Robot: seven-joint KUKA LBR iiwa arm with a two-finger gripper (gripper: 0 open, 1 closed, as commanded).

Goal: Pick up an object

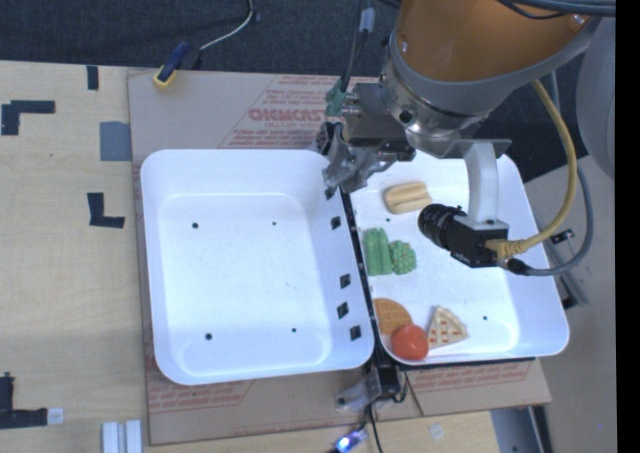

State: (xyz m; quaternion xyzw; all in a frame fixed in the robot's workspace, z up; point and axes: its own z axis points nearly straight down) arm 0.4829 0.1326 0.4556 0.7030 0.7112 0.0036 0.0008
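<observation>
White plastic makes up two shallow bins sitting side by side on a sheet of brown cardboard (290, 111), which lies on a pale wooden counter (60, 271). The left bin (170, 181) shows its bare floor with a few small dark dots. The right bin (535, 326) holds toy food: a tan bread roll (406, 197) near the far end, a green leafy vegetable piece (386, 253) just beside the dividing wall in the middle, and at the near end an orange round cookie (390, 315), a red tomato (409, 343) touching it, and a waffle-patterned wedge (447, 327) just beside the tomato. Red print on the cardboard behind the bins reads upside down from this angle (it looks like "CHEMGLASS", though the letters are hard to make out with certainty). A grey arm with a broad orange band (500, 1) reaches in from the right and fills the upper right of the view. Its hand (345, 173) hangs over the far end of the wall shared by the two bins, beside the bread roll; whether its fingers are apart or together cannot be told, and nothing is visibly between them. A black cylindrical part (455, 231) juts from the arm above the right bin. A yellow-and-blue clip (172, 65) on a cable lies at the cardboard's far left corner. Dark tape marks dot the counter on the left.
</observation>
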